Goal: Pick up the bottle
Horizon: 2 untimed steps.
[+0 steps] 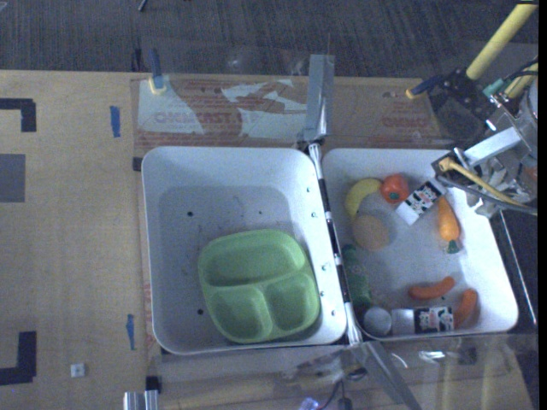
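The bottle (410, 320) lies on its side along the front wall of the right bin (504, 267), with its white cap to the left and a black-and-white label to the right. My gripper (450, 167) hangs over the bin's back right corner, far from the bottle. It is just above and to the right of a small white carton (420, 202). Cables and the wrist hide its tip.
The right bin also holds a yellow fruit (362, 195), a red tomato (395, 187), a beige round piece (372, 231), a carrot (448, 220), two orange pieces (432, 289) near the bottle, and a green item (355, 282). A green divided plate (256, 285) lies in the left bin (171, 186).
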Each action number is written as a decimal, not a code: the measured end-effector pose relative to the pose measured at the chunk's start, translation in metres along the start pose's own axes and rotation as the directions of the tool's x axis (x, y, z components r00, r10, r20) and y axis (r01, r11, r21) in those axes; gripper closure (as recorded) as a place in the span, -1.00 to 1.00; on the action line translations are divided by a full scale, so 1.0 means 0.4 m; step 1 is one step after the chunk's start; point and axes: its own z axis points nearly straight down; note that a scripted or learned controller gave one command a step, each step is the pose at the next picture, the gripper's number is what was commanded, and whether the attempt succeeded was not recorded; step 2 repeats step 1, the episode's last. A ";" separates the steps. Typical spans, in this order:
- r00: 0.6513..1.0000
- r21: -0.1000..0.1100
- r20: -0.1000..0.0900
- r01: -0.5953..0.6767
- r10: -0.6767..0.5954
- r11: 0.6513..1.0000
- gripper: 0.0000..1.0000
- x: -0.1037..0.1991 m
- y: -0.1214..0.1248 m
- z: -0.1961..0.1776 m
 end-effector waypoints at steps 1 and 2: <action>1.000 0.001 -0.001 0.001 -0.001 1.000 1.00 -0.029 -0.085 0.233; 1.000 0.001 -0.001 0.001 -0.001 1.000 1.00 -0.029 -0.085 0.233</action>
